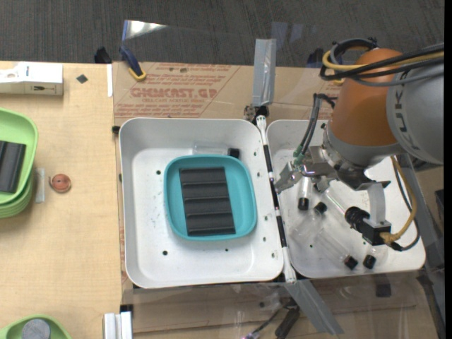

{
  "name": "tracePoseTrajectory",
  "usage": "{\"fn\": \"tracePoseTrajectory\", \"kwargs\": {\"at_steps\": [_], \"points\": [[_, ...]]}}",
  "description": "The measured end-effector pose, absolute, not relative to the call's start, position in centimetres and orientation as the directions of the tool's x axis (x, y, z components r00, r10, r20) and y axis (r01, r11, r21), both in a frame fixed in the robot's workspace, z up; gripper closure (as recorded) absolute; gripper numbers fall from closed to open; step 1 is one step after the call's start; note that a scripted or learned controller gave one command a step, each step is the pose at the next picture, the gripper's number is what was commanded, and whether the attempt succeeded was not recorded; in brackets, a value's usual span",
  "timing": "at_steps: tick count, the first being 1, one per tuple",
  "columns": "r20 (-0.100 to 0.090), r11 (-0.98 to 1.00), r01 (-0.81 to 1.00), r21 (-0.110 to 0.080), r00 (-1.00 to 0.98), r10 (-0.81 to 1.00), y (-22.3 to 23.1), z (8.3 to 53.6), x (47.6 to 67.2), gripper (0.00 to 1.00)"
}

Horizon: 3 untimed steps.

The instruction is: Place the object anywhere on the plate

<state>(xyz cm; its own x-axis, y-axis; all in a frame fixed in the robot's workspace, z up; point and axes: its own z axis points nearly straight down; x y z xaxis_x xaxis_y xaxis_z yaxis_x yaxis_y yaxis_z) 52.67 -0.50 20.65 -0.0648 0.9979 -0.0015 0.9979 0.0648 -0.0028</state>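
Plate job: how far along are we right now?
Done: nothing visibly yet. The teal plate in the left bin carries just its dark ribbed insert. In hand: the arm is over the right bin, above small black pieces; whether it grips one is hidden. Left: carrying an object across and setting it on the plate.

Bright even overhead light — soft shadows, mild glare on white bins [134, 189], focus sharp
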Motion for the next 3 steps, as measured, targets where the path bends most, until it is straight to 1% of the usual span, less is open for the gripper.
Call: {"fn": "tracePoseTrajectory", "kwargs": {"at_steps": [1,2,3], "points": [[-0.002,0.029,1.0,-0.003,-0.029,1.0,6.7,24.7,49.9,0.0],[-0.002,-0.033,0.999,-0.005,0.033,0.999,-1.2,24.8,48.4,0.0],[-0.002,-0.014,1.0,-0.005,0.013,1.0,3.5,19.0,47.7,0.0]]}}
